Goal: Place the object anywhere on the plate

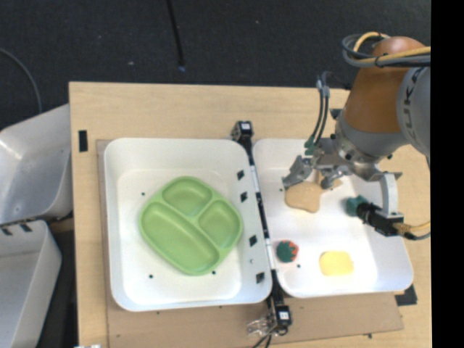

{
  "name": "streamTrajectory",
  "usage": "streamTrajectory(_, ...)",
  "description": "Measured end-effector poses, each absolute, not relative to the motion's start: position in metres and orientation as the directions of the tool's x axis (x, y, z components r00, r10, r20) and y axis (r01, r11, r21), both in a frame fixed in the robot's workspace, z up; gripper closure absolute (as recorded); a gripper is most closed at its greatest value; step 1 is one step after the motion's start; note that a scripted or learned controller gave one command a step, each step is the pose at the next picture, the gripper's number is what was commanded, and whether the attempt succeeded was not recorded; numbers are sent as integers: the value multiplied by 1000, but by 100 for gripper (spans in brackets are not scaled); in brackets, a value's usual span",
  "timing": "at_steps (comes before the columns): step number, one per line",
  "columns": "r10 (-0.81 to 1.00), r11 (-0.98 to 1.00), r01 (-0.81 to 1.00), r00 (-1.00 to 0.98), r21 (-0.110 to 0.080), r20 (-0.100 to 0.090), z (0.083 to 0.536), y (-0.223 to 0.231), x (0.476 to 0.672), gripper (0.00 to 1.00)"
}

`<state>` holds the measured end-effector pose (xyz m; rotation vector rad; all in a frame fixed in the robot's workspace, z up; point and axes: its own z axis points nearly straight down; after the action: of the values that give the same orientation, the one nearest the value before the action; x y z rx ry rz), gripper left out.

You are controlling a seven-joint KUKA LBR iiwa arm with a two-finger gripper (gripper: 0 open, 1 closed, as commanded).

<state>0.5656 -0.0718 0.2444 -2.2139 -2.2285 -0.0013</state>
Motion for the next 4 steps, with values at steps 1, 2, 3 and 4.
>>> streamTrajectory(1,1000,6,1000,-6,0,1,234,-23,567,100)
streamTrajectory(2,1000,7,1000,-7,2,1,246,25,570,100)
streamTrajectory(3,1000,6,1000,-6,-2,1,234,71,573,100)
streamTrajectory(4,1000,5,1000,-5,2,1,251,91,567,100)
